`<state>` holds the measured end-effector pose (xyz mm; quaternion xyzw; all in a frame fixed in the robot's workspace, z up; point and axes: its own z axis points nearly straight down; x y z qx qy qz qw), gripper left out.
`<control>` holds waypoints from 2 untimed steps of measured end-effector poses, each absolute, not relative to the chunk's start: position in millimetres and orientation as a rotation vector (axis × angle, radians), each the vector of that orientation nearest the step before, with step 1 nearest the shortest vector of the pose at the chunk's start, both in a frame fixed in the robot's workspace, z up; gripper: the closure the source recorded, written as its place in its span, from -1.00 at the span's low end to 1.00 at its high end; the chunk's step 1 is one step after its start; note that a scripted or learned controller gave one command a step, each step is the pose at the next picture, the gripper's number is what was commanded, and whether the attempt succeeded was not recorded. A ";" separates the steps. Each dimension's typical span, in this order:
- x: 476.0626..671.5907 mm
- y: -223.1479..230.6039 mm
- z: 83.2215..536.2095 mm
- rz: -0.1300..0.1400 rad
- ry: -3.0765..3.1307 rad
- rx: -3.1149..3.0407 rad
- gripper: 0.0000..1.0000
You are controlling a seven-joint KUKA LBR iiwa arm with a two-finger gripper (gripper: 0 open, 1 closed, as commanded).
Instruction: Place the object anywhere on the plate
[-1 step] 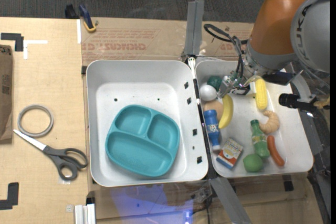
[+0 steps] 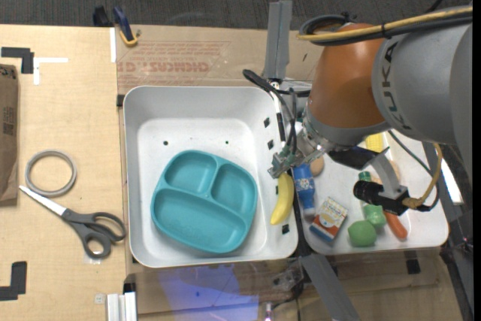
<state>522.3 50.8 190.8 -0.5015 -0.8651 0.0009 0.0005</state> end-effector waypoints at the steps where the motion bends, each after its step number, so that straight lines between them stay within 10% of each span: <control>1: 504.1 106.6 315.9 0.002 -2.788 -1.452 1.00; 2: 506.2 103.5 397.2 0.001 -3.025 -0.857 1.00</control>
